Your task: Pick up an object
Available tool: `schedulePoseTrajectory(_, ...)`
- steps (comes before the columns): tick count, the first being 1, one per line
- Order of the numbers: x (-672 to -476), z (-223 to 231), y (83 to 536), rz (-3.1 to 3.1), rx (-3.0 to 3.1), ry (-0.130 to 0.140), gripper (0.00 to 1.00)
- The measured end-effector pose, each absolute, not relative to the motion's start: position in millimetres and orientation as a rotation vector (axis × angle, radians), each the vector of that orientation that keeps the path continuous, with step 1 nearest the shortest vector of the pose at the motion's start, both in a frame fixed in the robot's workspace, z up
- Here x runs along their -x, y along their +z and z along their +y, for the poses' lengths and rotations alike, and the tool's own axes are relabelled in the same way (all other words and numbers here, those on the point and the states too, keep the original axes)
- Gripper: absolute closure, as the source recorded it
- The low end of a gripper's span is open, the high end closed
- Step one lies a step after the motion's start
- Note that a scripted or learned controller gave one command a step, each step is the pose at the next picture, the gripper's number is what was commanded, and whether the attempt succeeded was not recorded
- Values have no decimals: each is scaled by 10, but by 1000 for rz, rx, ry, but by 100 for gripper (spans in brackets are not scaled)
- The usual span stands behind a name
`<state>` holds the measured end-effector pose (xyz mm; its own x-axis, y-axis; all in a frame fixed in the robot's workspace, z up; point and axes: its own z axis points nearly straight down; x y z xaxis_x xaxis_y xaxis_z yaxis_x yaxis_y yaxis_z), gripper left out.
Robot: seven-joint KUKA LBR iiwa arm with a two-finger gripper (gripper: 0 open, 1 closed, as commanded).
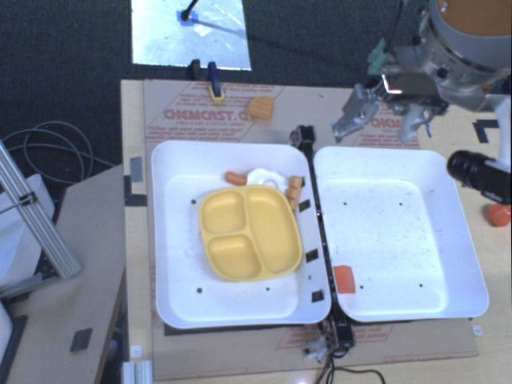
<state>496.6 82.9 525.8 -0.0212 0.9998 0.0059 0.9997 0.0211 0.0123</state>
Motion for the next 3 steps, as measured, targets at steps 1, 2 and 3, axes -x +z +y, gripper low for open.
schedulePoseTrajectory(1,-4970,732,5330,2226,-2212,9,100)
schedulePoseTrajectory(2,-4970,732,5324,2226,-2212,8,0)
schedulePoseTrajectory(3,-4862,346,5354,2218,-2222,4,0)
